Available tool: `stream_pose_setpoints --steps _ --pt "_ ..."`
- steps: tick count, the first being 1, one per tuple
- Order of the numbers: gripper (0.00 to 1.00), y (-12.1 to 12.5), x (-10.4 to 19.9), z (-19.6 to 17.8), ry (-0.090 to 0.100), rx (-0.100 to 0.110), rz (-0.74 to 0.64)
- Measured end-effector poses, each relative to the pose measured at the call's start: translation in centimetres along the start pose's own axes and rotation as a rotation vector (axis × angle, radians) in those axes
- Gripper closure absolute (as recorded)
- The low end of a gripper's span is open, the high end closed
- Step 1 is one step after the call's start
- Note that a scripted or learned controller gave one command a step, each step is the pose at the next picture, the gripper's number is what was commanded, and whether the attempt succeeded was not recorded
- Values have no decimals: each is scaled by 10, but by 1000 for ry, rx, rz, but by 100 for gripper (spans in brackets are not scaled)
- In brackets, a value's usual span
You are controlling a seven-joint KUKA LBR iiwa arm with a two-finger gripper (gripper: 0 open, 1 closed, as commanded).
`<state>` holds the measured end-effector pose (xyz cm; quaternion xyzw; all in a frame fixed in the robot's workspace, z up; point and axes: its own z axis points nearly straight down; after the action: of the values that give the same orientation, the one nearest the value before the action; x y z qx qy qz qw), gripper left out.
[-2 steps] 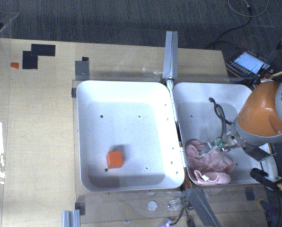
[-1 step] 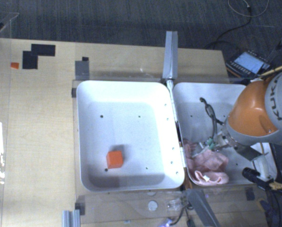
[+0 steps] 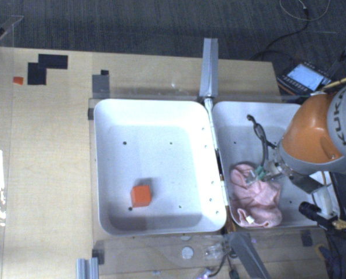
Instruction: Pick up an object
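Two bins: gripper point(image 3: 265, 173), fingers unclear, touches pink cloth point(image 3: 254, 197) lower right; orange block point(image 3: 141, 196) lies lower centre.

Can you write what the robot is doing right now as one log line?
gripper: low over pink cloth | cloth: right bin | orange block: left bin

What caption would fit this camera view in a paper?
KUKA arm's gripper lowered onto a pink cloth in the right bin; an orange block lies in the left bin.
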<state>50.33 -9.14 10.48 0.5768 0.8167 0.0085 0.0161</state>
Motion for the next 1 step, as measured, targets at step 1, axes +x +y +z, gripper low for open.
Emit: stream_pose_setpoints --steps 1 --pt "0 0 0 0 0 1 0"
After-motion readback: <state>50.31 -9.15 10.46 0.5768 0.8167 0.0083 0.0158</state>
